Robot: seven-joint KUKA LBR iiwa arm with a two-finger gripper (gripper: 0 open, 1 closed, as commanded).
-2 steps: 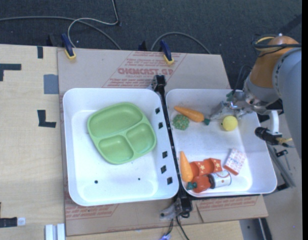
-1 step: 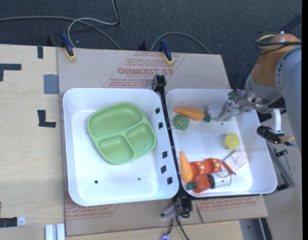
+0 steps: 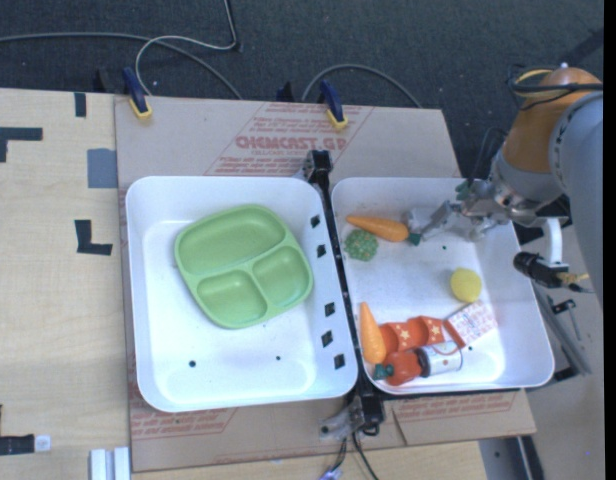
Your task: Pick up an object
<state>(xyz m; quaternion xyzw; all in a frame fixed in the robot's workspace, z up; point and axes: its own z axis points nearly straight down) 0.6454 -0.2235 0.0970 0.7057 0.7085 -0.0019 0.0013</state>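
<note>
My gripper (image 3: 420,226) reaches in from the right and hangs low over the back of the right bin (image 3: 518,298). It sits right at the right end of an orange carrot (image 3: 378,228) that lies across the bin's back left. Whether it touches the carrot I cannot tell. A small green leafy vegetable (image 3: 361,246) lies just in front of that carrot. A yellow lemon (image 3: 466,285) rests in front of the gripper, to its right. Nothing is seen lifted off the bin floor.
At the right bin's front lie a second carrot (image 3: 370,333), a red packet (image 3: 420,332), a small bottle (image 3: 428,362) and a pink-and-white packet (image 3: 473,321). A green divided plate (image 3: 246,265) lies in the left bin (image 3: 148,308). A black divider (image 3: 333,268) separates the bins.
</note>
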